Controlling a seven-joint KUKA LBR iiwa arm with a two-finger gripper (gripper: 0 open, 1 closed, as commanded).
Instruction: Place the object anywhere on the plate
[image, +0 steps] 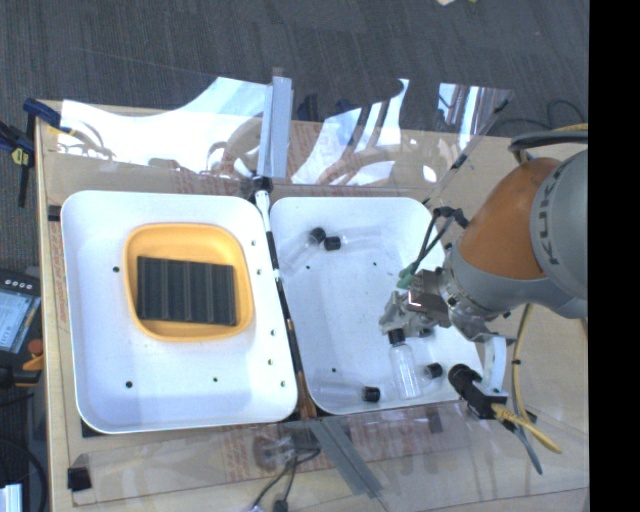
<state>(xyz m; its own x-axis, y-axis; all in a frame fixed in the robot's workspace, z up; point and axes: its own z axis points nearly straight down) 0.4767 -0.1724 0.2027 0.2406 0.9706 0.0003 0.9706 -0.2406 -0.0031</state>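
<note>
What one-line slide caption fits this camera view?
Grey KUKA arm's gripper hovers over a small clear plastic bottle in the right white bin; the yellow rectangular plate waits in the left white bin.

Reaches in from three o'clock as one grey arm (545, 250), orange band bulging at about two o'clock of the wrist. Bends down and toward nine o'clock, ending in the gripper (400, 335) low at roughly four o'clock of the view. Points its tip toward six o'clock. Too cluttered at the tip to read more.
</note>
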